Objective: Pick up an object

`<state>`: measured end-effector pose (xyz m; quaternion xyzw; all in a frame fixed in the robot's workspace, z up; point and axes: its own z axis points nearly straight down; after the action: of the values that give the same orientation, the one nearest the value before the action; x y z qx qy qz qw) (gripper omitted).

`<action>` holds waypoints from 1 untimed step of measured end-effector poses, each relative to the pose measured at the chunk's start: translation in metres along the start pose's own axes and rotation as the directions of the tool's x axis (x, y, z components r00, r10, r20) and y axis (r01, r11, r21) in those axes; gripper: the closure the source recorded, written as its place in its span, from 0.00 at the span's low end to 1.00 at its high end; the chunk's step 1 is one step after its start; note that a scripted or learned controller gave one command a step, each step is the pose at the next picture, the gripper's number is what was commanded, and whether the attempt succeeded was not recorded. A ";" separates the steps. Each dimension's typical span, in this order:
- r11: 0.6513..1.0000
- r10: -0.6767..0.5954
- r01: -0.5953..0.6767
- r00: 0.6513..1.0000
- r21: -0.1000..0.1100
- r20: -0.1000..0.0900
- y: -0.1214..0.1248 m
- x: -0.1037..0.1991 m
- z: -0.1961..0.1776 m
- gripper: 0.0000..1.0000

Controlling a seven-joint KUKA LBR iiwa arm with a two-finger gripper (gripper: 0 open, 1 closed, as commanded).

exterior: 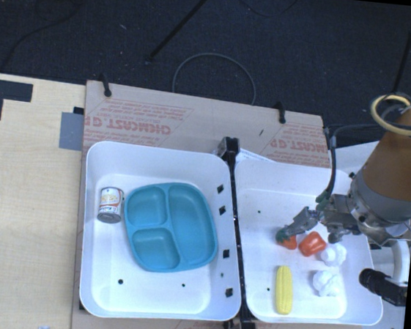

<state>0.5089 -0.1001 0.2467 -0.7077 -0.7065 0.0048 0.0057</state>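
Observation:
My gripper (316, 230) hangs low over the middle of the right bin (270, 182), coming in from the right, and it is open. One grey finger (298, 222) slants down to the left towards a small orange and green piece (286, 241). A red-orange toy pepper (312, 244) lies just below the gap between the fingers, and nothing is gripped. A yellow corn cob (284, 289) lies near the bin's front. Two white crumpled pieces (328, 281) sit to the right of the pepper.
The left bin (97, 273) bears a blue divided plate (170, 226) and a small tin can (110, 204) at its left side. A black divider (229, 229) runs between the bins. The arm's grey and orange body (393, 167) fills the right side.

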 end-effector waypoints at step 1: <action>1.000 -0.002 0.002 1.000 -0.011 0.001 0.002 0.000 -0.006 0.00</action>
<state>0.5109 -0.1002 0.2531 -0.7070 -0.7072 0.0011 0.0016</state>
